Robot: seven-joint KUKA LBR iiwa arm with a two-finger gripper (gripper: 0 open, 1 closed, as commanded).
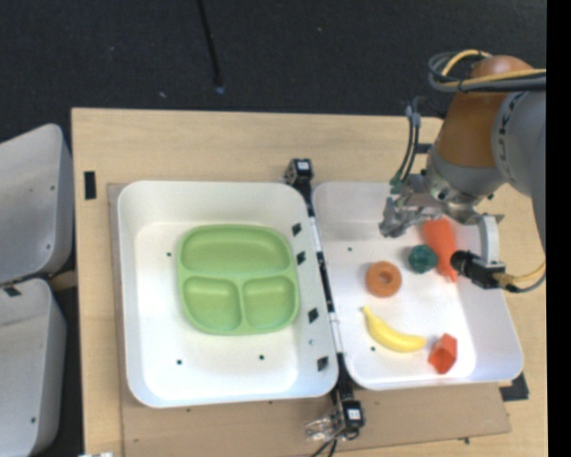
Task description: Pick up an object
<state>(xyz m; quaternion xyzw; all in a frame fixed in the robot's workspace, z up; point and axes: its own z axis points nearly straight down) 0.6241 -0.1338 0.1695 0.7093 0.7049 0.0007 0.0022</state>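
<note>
Curved yellow banana (395,332), lying flat

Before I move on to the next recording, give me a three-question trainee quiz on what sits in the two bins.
1. True or false: the green three-compartment plastic tray lies in the left white bin.
2. Which item lies nearest the gripper? A) yellow toy banana B) orange carrot-shaped toy C) small red block
3. Fill in: the orange ring-shaped toy lies directly above the ____ in the camera view.

Key: 1 true. 2 B. 3 banana. All four toys, plus a dark green round toy, sit in the right white bin.
</note>
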